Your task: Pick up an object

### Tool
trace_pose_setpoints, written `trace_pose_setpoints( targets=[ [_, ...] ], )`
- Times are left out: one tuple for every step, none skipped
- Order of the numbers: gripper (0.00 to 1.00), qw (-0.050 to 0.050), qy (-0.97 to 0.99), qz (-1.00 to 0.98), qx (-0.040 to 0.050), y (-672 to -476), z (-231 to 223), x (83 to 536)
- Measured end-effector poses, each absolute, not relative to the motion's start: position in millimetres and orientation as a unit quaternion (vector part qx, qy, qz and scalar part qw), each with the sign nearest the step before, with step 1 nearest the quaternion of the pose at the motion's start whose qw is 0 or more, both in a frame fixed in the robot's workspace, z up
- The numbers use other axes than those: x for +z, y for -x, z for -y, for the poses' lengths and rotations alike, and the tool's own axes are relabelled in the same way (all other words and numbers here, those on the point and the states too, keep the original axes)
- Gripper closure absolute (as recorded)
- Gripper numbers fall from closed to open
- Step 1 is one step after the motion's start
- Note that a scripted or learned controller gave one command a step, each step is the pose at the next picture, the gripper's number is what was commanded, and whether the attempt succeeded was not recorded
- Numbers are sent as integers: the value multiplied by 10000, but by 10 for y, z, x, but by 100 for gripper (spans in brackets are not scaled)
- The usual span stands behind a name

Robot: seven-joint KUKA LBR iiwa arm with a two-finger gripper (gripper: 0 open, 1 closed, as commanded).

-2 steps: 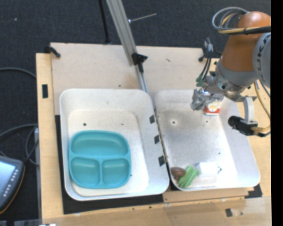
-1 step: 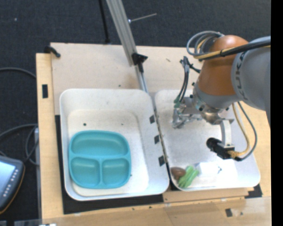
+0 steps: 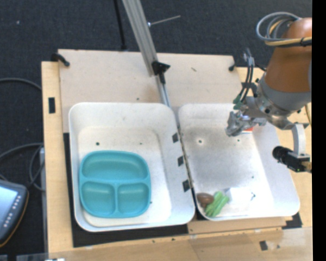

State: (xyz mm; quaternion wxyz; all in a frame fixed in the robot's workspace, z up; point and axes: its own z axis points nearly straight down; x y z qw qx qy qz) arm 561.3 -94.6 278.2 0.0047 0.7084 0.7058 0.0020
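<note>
We see gripper [image 3: 238, 125] high over right bin [image 3: 271, 200], far end; fingers, can't tell if open or closed. Targets huddle at near corner: green pod-like item [image 3: 219, 203], brown lump [image 3: 205, 199] touching it. Teal divided tray [image 3: 115, 183] in left bin [image 3: 81, 118]. We judge long reach needed.

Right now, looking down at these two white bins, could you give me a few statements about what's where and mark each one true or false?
1. The teal divided plate lies in the left bin. True.
2. The green object sits in the right bin's near corner. True.
3. The gripper hangs over the left bin. False: it is above the right bin's far end.
4. The brown object rests on the plate. False: it lies beside the green object.
</note>
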Motion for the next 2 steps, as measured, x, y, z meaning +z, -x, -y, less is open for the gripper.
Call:
trace_pose_setpoints(
  targets=[
    [100,49,-7063,-7079,25,-5669,1217,4353],
    [100,3,-7086,-7056,-16,-5616,1568,3989]
  ],
)
